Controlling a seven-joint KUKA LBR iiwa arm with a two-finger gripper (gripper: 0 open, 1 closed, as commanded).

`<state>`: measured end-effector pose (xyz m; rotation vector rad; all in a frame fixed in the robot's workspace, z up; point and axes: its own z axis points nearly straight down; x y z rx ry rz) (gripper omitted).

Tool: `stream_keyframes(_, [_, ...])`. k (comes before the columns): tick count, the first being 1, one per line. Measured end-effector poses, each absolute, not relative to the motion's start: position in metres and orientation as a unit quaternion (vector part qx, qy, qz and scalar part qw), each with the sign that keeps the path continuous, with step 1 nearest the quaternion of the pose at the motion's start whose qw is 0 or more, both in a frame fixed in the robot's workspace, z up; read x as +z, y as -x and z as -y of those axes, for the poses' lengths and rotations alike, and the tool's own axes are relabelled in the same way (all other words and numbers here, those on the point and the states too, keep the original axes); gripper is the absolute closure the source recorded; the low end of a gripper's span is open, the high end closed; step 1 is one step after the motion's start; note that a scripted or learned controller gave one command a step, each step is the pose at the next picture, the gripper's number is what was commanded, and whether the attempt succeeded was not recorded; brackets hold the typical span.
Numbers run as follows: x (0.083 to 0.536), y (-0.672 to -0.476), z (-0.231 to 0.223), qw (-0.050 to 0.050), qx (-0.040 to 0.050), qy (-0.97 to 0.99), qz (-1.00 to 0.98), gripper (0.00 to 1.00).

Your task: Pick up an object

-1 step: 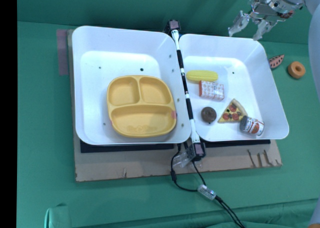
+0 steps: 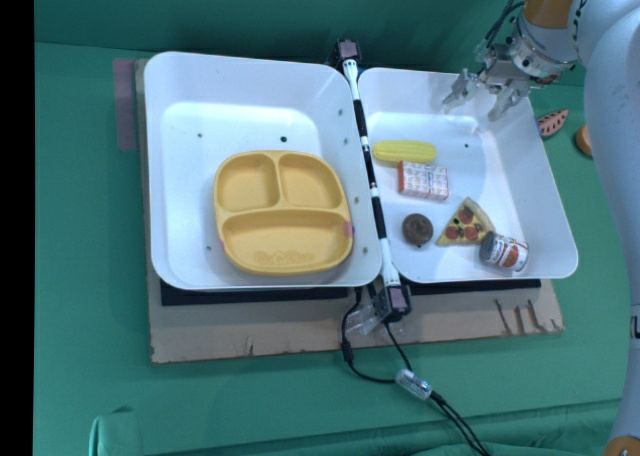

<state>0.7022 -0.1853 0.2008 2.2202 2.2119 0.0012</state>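
Observation:
My gripper [image 2: 478, 99] hangs above the far edge of the right bin [image 2: 540, 184], fingers spread open with nothing between them. Below it in that bin lie a yellow corn cob [image 2: 405, 152], a red-and-white striped box [image 2: 423, 180], a brown chocolate donut [image 2: 417, 229], a pizza slice [image 2: 464, 223] and a small can [image 2: 503, 252] at the near right corner. All of these rest on the bin floor, well apart from the gripper.
The left bin [image 2: 180, 124] holds a yellow divided plate [image 2: 283, 211]. A black-and-white bar [image 2: 368, 169] runs between the bins. A watermelon slice toy [image 2: 552, 123] lies on the green cloth right of the bins. Cables [image 2: 400, 369] trail at the front.

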Motion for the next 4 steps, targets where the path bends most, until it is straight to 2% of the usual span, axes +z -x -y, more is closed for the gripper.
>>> stream_keyframes(1, [0.189,-0.700,0.164,0.006,-0.0065,-0.710,-0.705,0.00])
stream_keyframes(4, [0.187,-0.700,0.108,0.004,-0.0082,-0.710,-0.704,0.00])
